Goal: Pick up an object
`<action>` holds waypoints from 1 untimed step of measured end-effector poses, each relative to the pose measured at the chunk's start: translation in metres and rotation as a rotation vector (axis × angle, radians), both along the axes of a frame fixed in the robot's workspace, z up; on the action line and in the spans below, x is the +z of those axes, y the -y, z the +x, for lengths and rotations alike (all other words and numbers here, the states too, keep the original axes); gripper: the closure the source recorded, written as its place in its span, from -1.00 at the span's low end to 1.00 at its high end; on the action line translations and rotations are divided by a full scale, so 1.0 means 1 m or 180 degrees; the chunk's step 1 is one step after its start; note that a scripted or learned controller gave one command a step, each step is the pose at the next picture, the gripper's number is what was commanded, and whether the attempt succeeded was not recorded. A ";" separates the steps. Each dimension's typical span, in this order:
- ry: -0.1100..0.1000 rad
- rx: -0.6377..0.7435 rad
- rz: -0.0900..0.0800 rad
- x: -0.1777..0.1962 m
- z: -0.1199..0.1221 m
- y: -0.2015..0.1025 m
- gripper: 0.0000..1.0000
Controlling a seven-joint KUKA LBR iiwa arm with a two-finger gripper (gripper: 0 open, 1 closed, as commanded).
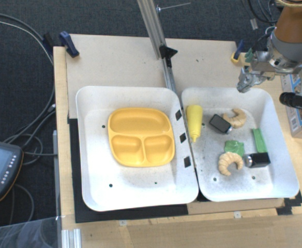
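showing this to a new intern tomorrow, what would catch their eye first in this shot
The big yellow divided plate stands out first, lying alone in the left bin. Next comes the clutter in the right bin: a yellow squeeze bottle by its left wall, two croissants, and small black and green items between them. The grey arm with its orange band hangs over that bin's top edge, its gripper above the rim.

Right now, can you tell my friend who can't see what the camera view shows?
A robot arm's end effector hovers at the far edge of the right white bin, holding nothing. That bin holds a yellow bottle, two croissants, and small black and green items. The left white bin holds a yellow divided plate.
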State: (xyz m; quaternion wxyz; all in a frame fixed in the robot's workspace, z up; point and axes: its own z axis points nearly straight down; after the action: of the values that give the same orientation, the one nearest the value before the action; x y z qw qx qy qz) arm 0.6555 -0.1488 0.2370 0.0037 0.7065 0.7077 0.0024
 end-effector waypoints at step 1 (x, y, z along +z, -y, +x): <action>-0.0037 0.0011 0.0015 -0.009 -0.014 -0.051 1.00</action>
State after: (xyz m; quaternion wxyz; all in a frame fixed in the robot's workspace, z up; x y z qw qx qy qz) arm 0.6412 -0.0977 0.2285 -0.0021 0.7053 0.7089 -0.0001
